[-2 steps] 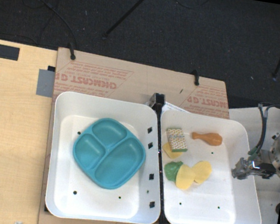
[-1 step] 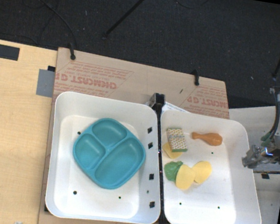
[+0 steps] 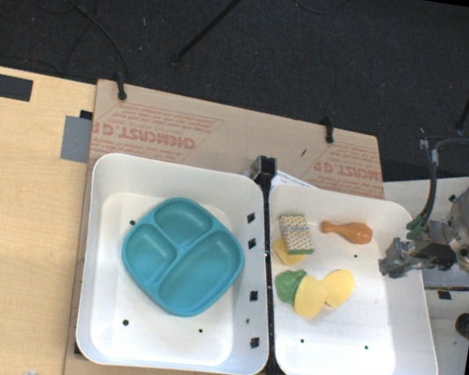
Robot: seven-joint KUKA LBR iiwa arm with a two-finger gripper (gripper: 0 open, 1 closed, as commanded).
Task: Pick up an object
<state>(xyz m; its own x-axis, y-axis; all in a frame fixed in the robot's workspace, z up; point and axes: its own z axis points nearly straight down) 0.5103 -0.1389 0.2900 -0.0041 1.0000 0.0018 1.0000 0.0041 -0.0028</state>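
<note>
1. The teal plate (image 3: 184, 256) in the left bin (image 3: 111, 206) looks hard and wide, too big to pinch.
2. The yellow toy food (image 3: 324, 293) in the right bin (image 3: 401, 361) looks light and smooth.
3. The toy drumstick (image 3: 347, 231) looks light; its thin handle seems easiest to grab.
4. The gripper (image 3: 394, 258) hangs over that bin's right side; I cannot tell how its jaws stand.

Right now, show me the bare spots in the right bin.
In the right bin, the floor is bare along the near wall below the yellow pieces, and between the drumstick and the gripper. It is crowded toward the divider: sponge, green piece.
</note>
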